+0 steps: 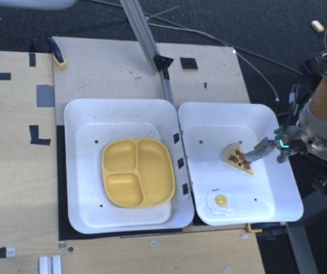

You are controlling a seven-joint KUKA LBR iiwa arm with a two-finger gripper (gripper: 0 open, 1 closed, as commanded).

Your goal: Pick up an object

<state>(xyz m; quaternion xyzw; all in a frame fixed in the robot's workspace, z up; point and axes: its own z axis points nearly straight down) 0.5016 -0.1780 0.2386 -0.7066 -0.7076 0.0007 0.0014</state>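
A toy pizza slice (238, 157) lies in the middle of the right bin (266, 119). A toy fried egg (220, 201) lies near that bin's front wall. My gripper (261, 149) reaches in over the bin's right side, low and just right of the pizza slice, its tip almost at the slice's edge. I see nothing held in it. The arm's wrist (317, 124) with its orange band stands past the bin's right wall.
The left bin (83, 119) holds a yellow divided plate (138, 172). A slanted metal pole (146, 33) rises from behind the two bins. Cables run across the dark floor at the back right.
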